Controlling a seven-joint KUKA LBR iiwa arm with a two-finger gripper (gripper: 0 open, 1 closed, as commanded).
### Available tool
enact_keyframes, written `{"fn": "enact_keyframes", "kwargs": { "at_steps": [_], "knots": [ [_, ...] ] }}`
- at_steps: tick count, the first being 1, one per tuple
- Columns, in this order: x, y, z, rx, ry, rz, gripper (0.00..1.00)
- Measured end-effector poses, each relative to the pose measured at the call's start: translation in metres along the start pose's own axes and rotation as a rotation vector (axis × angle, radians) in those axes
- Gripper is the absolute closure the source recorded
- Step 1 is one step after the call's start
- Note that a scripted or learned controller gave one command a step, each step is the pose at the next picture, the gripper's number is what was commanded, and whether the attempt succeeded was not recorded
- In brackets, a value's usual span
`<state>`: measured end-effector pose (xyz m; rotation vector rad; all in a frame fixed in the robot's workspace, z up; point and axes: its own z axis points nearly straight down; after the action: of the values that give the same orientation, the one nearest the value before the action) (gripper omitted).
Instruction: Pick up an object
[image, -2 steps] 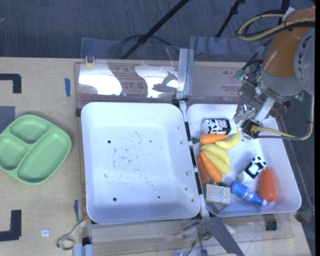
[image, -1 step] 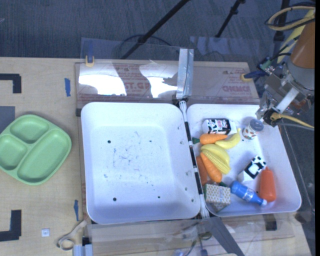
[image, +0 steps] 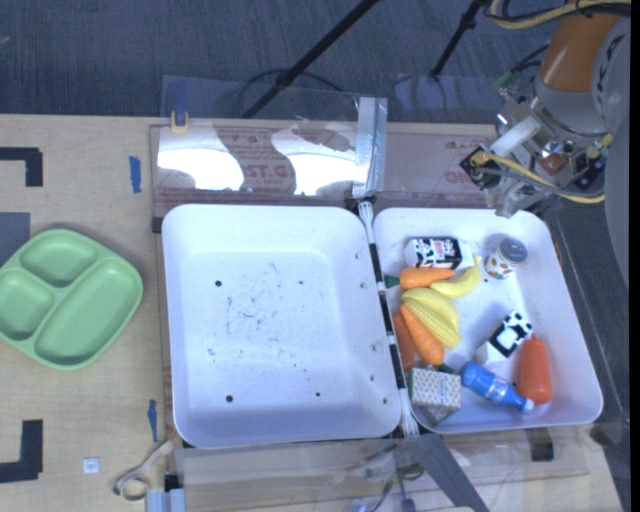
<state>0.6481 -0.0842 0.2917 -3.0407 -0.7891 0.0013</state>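
Far left on the wooden bench (image: 80, 420): green divided plate (image: 66, 296), well apart from the bins, bare wood around it; black tape marks and blue tape bits along the left side.

Left bin (image: 268, 320): white, scuffed floor with faint blue marks, wide open room edge to edge.

Where the two bins' rims meet in the middle: orange carrot (image: 420, 335) lying right against the divider side of the right bin (image: 572, 340).

Right bin contents bunched toward its left and front: black-and-white carton (image: 433, 251), another orange piece (image: 428, 278), yellow corn (image: 435, 312), banana (image: 459, 283), patterned box (image: 436, 390) at front edge, blue bottle (image: 494, 386), black-and-white cube (image: 510, 333), red-orange piece (image: 535, 369) near right wall, small round grey item (image: 512, 248) at back. Little free floor, mostly back right corner.

Gripper (image: 497, 172) above the right bin's back rim, nothing seen between the fingers; can't tell how far apart they are. Orange band of arm (image: 580, 50) top right. Beyond the bench: dark floor, cables, clear panel behind left bin.
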Motion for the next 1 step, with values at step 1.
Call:
{"fn": "enact_keyframes", "kwargs": {
  "at_steps": [1],
  "knots": [
    [0.0679,-0.1012,-0.0001,0.000,0.003,0.308,1.00]
  ]
}}
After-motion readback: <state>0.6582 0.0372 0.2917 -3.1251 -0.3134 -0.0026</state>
